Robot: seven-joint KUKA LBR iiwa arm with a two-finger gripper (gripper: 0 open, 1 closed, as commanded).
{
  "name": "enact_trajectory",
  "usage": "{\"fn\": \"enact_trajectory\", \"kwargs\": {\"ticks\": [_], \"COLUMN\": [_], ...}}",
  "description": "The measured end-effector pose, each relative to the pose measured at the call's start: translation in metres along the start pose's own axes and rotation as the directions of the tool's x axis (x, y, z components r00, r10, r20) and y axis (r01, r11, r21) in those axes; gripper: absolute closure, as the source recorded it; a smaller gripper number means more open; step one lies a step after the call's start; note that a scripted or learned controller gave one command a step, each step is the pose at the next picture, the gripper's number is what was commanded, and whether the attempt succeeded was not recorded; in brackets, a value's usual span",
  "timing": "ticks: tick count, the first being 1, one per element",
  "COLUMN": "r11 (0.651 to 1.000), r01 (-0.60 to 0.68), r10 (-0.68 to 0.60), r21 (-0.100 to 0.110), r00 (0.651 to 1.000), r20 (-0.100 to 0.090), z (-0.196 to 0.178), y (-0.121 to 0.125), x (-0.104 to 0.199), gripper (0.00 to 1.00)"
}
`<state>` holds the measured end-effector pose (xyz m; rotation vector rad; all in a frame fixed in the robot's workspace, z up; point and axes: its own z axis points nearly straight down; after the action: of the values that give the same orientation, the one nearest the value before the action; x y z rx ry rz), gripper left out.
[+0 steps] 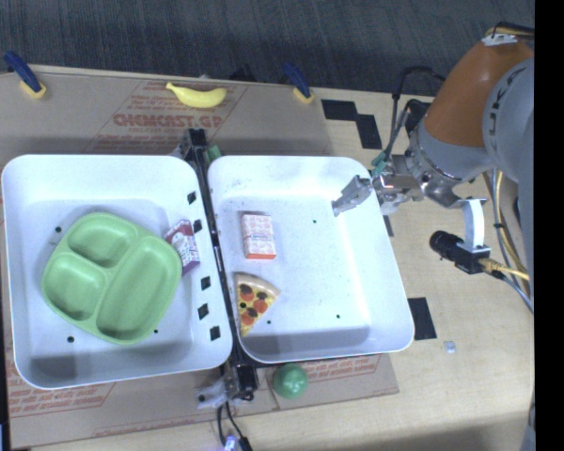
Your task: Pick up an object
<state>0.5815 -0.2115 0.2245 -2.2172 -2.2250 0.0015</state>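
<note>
My gripper [352, 196] hangs over the far right rim of the right bin [381, 280], with nothing seen in it. In that bin, a small orange and white box [257, 235] lies near the left wall. A toy pizza slice [252, 302] rests just in front of the box. The left bin [28, 195] holds a green divided plate [111, 275] and a small red and white packet [182, 242] by its right wall. All of these lie well to the left of the gripper.
A yellow banana [197, 93] lies on the cardboard behind the bins. A green ball [289, 380] sits on the bench in front of the right bin. Blue clamps [24, 74] grip the cardboard's far edge.
</note>
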Motion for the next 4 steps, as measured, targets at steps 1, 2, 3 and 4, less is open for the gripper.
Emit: {"fn": "enact_trajectory", "kwargs": {"ticks": [1,2,3,4], "r11": [1.0,1.0,1.0,1.0], "r01": [0.0,0.002,0.004,0.002], "r10": [0.0,-0.002,-0.004,-0.002], "r21": [0.0,0.003,0.005,-0.001], "r00": [1.0,1.0,1.0,1.0], "r20": [0.0,-0.001,-0.001,-0.001], "z": [0.0,0.038,0.13,0.132], "y": [0.0,-0.085,-0.024,0.07], "x": [0.0,0.001,0.002,0.001], "gripper": [0.0,0.0,0.0,0.0]}}
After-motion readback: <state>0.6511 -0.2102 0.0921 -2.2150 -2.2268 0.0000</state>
